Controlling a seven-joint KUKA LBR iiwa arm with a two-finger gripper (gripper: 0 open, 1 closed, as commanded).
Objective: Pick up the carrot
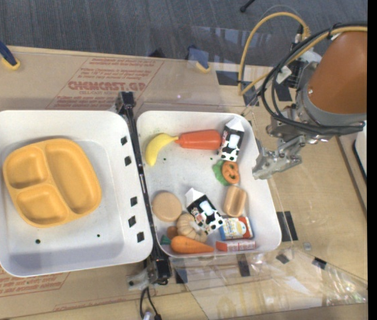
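The carrot (189, 246) is orange and tapered. It lies flat at the front edge of the right bin (263, 199), under a small cow-print carton (203, 211) and beside a round shell-like toy (187, 225). My gripper (276, 162) hangs just outside the right bin's right wall, over the bench, well behind and to the right of the carrot. It is open, with nothing between its fingers.
The right bin also holds a banana (156, 147), a long red-orange vegetable (199, 139), a second cow-print carton (231, 143), a pretzel (229, 173), a bread roll (235, 201), a round cookie (167, 206) and a small bottle (236, 229). The left bin (15, 245) holds a yellow divided plate (51, 181).
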